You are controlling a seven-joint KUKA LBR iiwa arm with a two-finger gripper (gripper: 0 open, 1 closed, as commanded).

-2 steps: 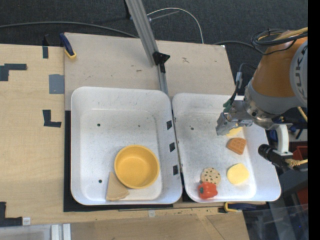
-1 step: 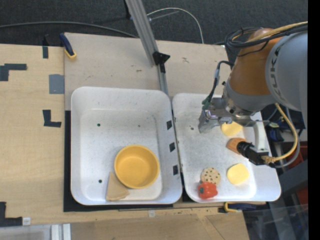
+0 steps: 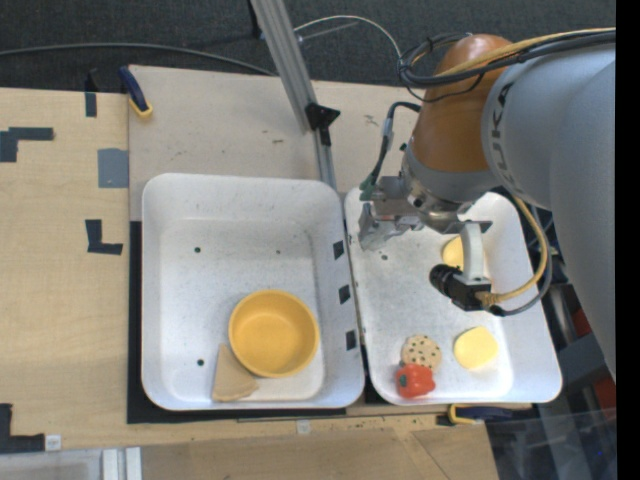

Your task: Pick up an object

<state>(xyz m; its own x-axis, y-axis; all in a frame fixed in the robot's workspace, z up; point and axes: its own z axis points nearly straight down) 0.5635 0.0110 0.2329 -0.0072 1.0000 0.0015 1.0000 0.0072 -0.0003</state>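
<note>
I see the gripper [image 3: 372,230] low over the right bin [image 3: 400,298] (far-left corner); finger state I cannot tell; cookie [image 3: 421,350] lies apart.

Bins [image 3: 175,208] white with dark specks. Bowl [image 3: 273,332] yellow-orange, tan cloth [image 3: 229,379] under it. Cookie [image 3: 421,350] beige with dark chips, round piece [image 3: 476,348] yellow, small item [image 3: 414,380] red. Arm [image 3: 545,118] grey with orange band.

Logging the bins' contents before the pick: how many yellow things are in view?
3: a yellow bowl in the left bin, a yellow disc in the right bin, a yellow piece beneath the arm. More may be hidden.
</note>
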